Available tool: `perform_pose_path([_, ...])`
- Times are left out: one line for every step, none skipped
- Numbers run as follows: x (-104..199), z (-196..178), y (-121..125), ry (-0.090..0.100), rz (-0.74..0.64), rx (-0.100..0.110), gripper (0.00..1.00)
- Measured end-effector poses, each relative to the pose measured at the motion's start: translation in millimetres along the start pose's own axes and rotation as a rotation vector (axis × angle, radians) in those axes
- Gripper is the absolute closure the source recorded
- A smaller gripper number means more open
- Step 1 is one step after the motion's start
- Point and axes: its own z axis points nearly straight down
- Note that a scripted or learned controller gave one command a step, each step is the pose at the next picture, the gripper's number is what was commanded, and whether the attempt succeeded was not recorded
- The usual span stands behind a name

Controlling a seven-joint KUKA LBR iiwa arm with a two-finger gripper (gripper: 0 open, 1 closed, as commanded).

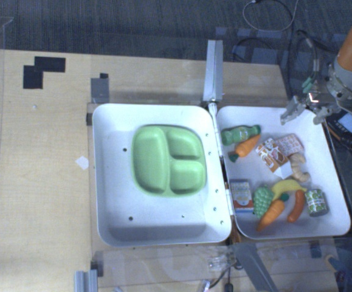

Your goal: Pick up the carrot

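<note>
Carrot [247, 146] first: you have one lying near the top-left of the right bin [340, 218], tilted, its green end down-left, its orange tip touching a green bottle [241, 133]. A second carrot-shaped piece [272, 212] lies lower in the same bin, wedged against a green bumpy piece [261, 200] and just beside a banana [288, 187] and a reddish sausage-shaped piece [296, 206] (crowded, so the upper one looks the easier target).

Gripper [304, 109] hovers over the bin's top-right rim, well apart from both carrots. Fingers appear spread, nothing between them.

Handling, as a judgement: it looks like a toy, probably light hard plastic, stiff, smooth and tapered. Expect it to squirt out of a pinch near the narrow tip. Take it across the thick middle, with the fingers set square to its long axis.

Watch the bottle: one finger has to land in the narrow space beside it, and a nudge may roll both. A printed packet [276, 151] sits just right of the carrot, leaving little room on that side too.

Left bin [112, 224] holds a green divided tray [168, 160]; not your concern.
</note>
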Motion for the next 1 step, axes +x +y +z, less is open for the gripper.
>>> perform_pose_path([34.3, 116.2, -50.4, -0.013, -0.29, -0.028, 0.0])
